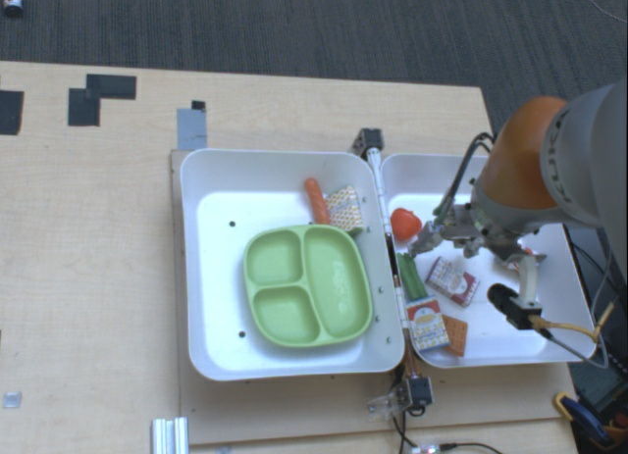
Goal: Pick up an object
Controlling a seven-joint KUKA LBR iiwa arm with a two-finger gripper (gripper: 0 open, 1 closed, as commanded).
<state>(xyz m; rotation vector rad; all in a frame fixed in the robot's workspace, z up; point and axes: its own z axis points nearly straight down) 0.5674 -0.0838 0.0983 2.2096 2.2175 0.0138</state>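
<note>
My gripper hangs low over the left part of the right bin, below the arm's orange band. Just to its left a red rounded object lies against the bin's left wall. Under and beside the gripper are a green stick-shaped item, a small red-and-white packet, a little box with a red label and an orange cracker-like square. Nothing is visibly held.
The left bin holds a green divided plate, an orange carrot-like piece and a patterned packet. A black part with a yellow cable hangs from the arm over the right bin. The divider between the bins is close to the gripper.
</note>
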